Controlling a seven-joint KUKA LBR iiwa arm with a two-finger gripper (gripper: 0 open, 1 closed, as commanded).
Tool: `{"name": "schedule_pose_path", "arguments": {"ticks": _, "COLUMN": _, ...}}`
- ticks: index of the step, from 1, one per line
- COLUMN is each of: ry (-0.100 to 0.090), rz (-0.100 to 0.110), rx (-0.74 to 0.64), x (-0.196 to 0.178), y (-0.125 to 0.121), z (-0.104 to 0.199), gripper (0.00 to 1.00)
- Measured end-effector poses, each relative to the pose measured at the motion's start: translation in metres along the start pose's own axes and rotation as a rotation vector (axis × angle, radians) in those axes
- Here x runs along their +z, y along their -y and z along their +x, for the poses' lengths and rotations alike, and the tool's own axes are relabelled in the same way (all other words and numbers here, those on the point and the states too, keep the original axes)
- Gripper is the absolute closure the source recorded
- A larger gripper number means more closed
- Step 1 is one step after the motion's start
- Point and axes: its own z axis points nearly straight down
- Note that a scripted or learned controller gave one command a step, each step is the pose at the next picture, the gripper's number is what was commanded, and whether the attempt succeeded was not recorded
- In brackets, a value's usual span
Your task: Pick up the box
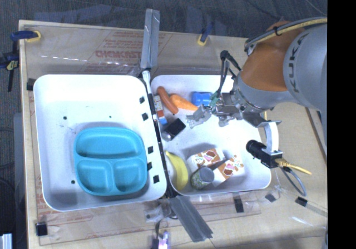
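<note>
overhead, the grey arm point(289, 70) with its orange band comes in from three o'clock and bends over the right bin point(253, 184). its end effector point(199, 117) sits over the upper middle of that bin, pointing toward nine o'clock, with nothing seen between its fingers; whether the fingers stand wide or narrow i cannot tell from this angle.

the box point(217, 164), white with printed pictures on its face, lies in the lower part of the right bin, at about five o'clock from the end effector and apart from it. a small grey can point(203, 176) rests against the box's lower left edge, and a yellow banana point(177, 169) lies just beside the can at nine o'clock, close to the bin's left wall.

at the top of the right bin an orange carrot point(181, 101) lies aslant, with a blue object point(201, 98) just at its three o'clock. a small black block point(175, 127) sits below the carrot, near the left wall.

the left bin point(55, 98) holds a blue divided tray point(111, 160) in its lower half, with three compartments. both bins rest side by side on the table point(83, 42), which carries red print along its far edge.
</note>
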Motion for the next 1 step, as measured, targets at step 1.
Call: {"name": "schedule_pose_path", "arguments": {"ticks": 1, "ry": 0.001, "rz": -0.002, "rx": 0.065, "x": -0.0028, "y": -0.1017, "z": -0.0491, "gripper": 0.00}}
